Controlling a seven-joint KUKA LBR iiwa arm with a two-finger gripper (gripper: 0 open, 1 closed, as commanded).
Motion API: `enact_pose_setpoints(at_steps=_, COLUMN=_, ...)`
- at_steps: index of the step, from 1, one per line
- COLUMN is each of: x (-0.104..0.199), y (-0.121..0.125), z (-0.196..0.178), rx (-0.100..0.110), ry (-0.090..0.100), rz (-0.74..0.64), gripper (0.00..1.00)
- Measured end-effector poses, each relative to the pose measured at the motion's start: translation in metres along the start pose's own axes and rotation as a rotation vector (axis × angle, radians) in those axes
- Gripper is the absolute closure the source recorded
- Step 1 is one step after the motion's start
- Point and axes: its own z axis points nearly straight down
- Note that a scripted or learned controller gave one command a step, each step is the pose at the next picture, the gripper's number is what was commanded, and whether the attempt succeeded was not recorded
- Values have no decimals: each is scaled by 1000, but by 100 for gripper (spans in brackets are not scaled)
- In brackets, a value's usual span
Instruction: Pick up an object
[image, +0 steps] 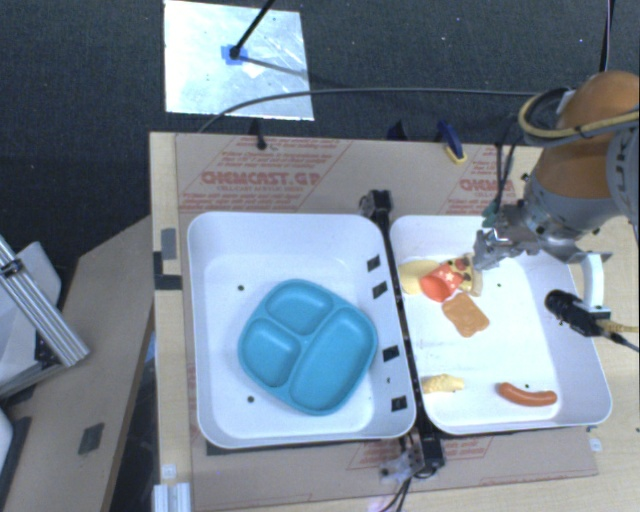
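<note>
The end effector (487, 250) is hanging low over the back part of the right bin (575, 345), reaching in from the right beneath the grey arm (575, 190) with its orange band; whether it is apart or together I cannot tell, and nothing is showing clearly between its tips. Just beside it, towards the divider between the bins, a cluster of toy food is lying near the back left corner of the right bin: a yellow piece (415, 272), a red-orange piece (438, 287) touching it, and a small multicoloured item (461, 270) right at the end effector's tip, crowding the approach. A tan slice (466, 317) is lying just in front of that cluster. Near the front edge of the same bin, a small pale yellow piece (441, 383) is sitting towards the left and a red sausage (527, 395) towards the right, well apart from the end effector. The left bin (215, 290) is carrying a blue compartment tray (307, 344), tilted in its middle. Both bins are resting on a printed cardboard sheet (265, 170) covering the bench (110, 330), with a dark floor behind and a silvery sheet (238, 60) lying beyond the back edge.
</note>
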Motion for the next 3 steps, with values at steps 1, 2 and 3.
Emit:
enact_pose_setpoints(at_steps=1, x=0, y=2, z=-40, rx=2, ry=0, rz=0, gripper=100)
enact_pose_setpoints(at_steps=2, x=49, y=13, z=-42, rx=3, ry=3, rz=-6, gripper=100)
enact_pose_setpoints(at_steps=3, x=103, y=17, z=-45, rx=4, ry=3, rz=-6, gripper=100)
